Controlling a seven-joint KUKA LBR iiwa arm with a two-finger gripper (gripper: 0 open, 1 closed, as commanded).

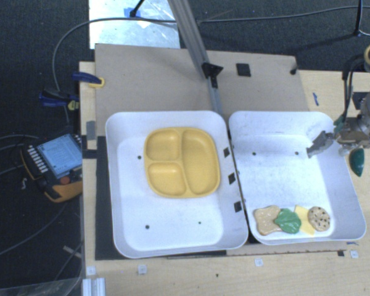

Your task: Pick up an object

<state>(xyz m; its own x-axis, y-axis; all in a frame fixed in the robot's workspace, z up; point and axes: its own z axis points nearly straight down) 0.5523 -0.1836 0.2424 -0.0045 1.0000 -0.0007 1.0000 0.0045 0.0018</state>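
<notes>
Claw [317,144]: above right bin's [283,165] far right edge; opening cannot be told.
Left bin [129,227]: yellow divided plate [181,162].
Right bin, near edge: toast [266,219], green leaf [288,220], cookie [319,217].

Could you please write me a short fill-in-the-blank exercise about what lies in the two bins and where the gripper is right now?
1. The yellow divided plate lies in the ____ bin as the camera sees it.
2. The plate has ____ compartments.
3. The round cookie, the green piece and the tan piece lie along the ____ edge of the right bin.
4. The gripper is over the ____ bin.

Missing words: left; three; near; right
</notes>
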